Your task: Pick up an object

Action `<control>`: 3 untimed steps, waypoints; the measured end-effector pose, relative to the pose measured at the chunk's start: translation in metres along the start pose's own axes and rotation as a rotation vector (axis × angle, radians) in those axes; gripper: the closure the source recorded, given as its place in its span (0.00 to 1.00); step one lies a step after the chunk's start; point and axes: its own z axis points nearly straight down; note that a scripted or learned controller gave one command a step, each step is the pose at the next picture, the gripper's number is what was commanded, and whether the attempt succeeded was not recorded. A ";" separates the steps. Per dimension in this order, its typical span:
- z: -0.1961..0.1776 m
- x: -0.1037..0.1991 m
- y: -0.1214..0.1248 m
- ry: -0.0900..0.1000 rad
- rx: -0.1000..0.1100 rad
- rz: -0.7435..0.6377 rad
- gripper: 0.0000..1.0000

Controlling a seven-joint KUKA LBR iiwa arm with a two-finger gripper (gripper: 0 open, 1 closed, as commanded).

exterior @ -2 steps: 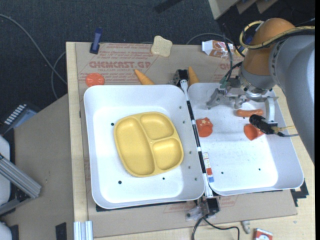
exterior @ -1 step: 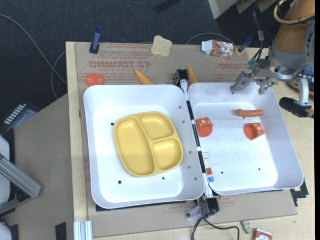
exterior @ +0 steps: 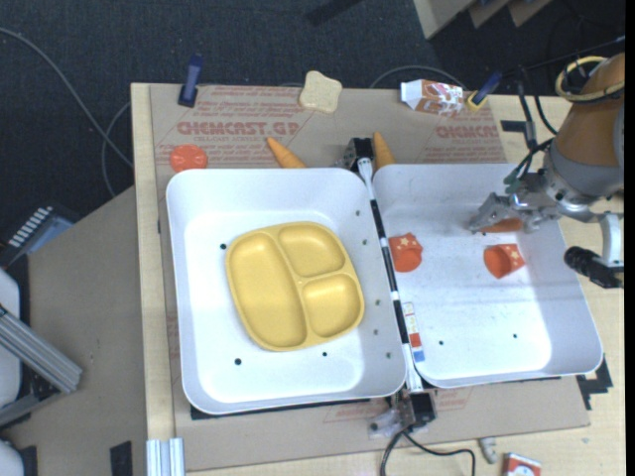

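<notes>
Nearest the camera, along the bench's front edge, cables and a small connector (exterior: 402, 416) sit just below the seam between the two bins. Left bin (exterior: 198, 365): a yellow three-compartment plate (exterior: 295, 284) lies flat near its centre. Right bin (exterior: 556, 350): two orange objects, one (exterior: 405, 252) close to the left wall, the other (exterior: 504, 260) further right, well apart. Just above the second object hangs the gripper (exterior: 506, 216), fingers spread wide, nothing seen between them; a thin orange-red sliver shows beneath it, too small to identify. Behind the bins, on the cardboard: a carrot-like piece (exterior: 286, 154), an orange disc (exterior: 188, 157), a bread-slice toy (exterior: 319, 90), a small carton (exterior: 433, 96).
</notes>
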 end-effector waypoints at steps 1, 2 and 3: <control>0.029 -0.006 -0.026 0.001 -0.001 -0.001 0.00; 0.018 -0.006 -0.025 0.000 -0.005 -0.001 1.00; 0.025 0.084 -0.023 0.002 -0.010 -0.003 1.00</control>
